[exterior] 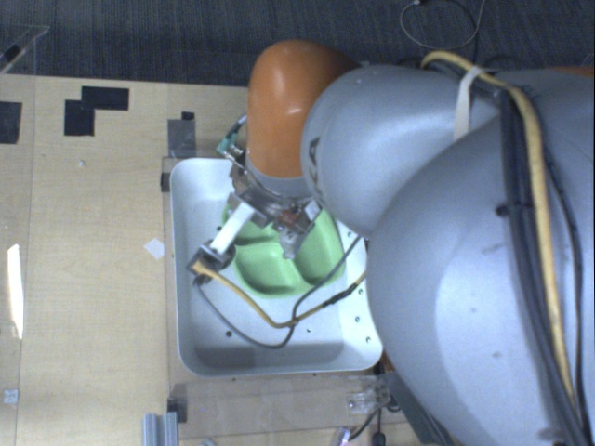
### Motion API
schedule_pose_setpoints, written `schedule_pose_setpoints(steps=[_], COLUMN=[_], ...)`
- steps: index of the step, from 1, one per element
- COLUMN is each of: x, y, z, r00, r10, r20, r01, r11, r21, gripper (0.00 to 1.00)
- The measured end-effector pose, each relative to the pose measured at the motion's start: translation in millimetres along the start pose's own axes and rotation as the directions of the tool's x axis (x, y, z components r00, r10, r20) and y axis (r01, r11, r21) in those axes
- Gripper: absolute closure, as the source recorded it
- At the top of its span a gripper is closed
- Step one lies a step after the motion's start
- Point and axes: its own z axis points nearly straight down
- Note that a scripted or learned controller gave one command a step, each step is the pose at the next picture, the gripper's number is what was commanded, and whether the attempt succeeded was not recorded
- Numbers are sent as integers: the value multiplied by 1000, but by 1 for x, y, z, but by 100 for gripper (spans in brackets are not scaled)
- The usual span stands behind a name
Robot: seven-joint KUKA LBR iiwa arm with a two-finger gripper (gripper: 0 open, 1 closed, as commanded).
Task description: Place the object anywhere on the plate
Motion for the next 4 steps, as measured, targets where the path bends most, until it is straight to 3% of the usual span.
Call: schedule_pose_setpoints(steps=[1,2,3,4], x=[48,49,5,-1], y=[52,53,9,-5], z=[-68,-79,-14,-3], r00=[986,985,967,963], r10=[169,171,256,270], r20=[-3,-7,1,0], r01=[-169,-171,-256,-270], r11=[986,985,967,963], r21=[-1,1,0,1], gripper=[0,100,100,100])
